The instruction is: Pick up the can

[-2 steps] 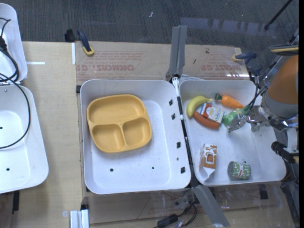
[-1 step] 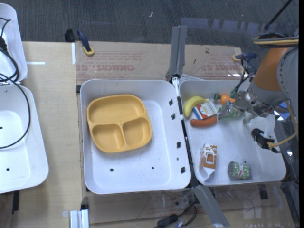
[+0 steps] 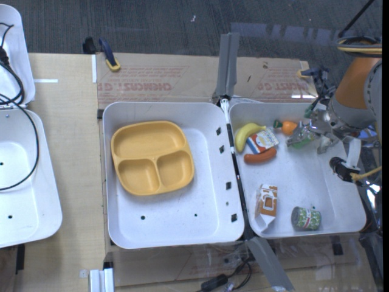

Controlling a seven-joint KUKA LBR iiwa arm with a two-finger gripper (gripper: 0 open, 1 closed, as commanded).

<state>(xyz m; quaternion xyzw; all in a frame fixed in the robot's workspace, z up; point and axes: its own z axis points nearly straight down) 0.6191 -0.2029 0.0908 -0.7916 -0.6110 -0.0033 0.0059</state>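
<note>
The can lies on its side in the right bin. The gripper hangs near the bin's far edge, well apart from the can. I cannot tell its state.

Two bins, one tray, one can, one banana, one sausage, two cartons

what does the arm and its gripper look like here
The arm is a rounded grey body with a wide orange band above the wrist. Its gripper is a cluttered grey metal assembly, with black cables and a yellowish one looping beside it.
</note>
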